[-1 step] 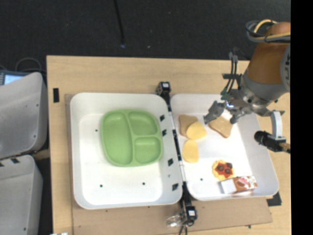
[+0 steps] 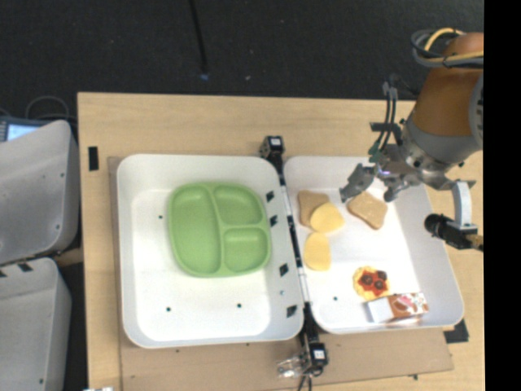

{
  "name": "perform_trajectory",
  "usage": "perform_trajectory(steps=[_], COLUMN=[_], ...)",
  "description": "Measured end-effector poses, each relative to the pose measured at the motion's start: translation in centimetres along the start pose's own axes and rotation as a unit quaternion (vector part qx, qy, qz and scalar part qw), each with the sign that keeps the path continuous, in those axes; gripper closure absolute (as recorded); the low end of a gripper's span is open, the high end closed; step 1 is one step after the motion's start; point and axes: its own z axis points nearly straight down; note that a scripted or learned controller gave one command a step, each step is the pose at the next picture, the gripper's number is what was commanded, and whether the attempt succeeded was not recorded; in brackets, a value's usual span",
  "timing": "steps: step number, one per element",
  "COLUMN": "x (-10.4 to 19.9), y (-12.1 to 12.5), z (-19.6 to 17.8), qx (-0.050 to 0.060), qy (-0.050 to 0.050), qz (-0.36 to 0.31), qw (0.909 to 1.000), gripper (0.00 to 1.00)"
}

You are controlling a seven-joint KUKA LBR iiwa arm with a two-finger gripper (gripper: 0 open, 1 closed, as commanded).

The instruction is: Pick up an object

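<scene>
My gripper (image 2: 375,187) hangs over the far part of the right bin (image 2: 431,279), open, with its two fingers spread. Just in front of it lies a tan toast slice (image 2: 369,211), close under the fingertips, and nothing sits between them. Further left in the same bin are a brown bread piece (image 2: 309,204), a yellow round piece (image 2: 327,217) and a second yellow piece (image 2: 318,252). Nearer the front lie a small yellow and red pizza-like item (image 2: 371,280) and a red and white packet (image 2: 396,306).
The left bin (image 2: 142,300) holds a green divided plate (image 2: 220,229). A divider with black clips (image 2: 286,235) runs between the bins. The arm's grey and orange body (image 2: 444,108) stands over the right bin's far corner. A black fitting (image 2: 444,228) juts at the right rim.
</scene>
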Motion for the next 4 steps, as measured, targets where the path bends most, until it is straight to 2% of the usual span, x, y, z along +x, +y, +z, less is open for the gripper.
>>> perform_trajectory(steps=[1, 3, 4], x=[-0.3, 0.3, 0.3], y=[-1.0, -1.4, -1.2], z=[4.8, 13.8, 12.5], qx=[0.002, 0.001, -0.002], qy=[-0.001, -0.001, 0.000], qz=[0.002, 0.003, 0.006], qw=[1.0000, 1.0000, 1.0000], gripper=[0.00, 0.00, 1.00])
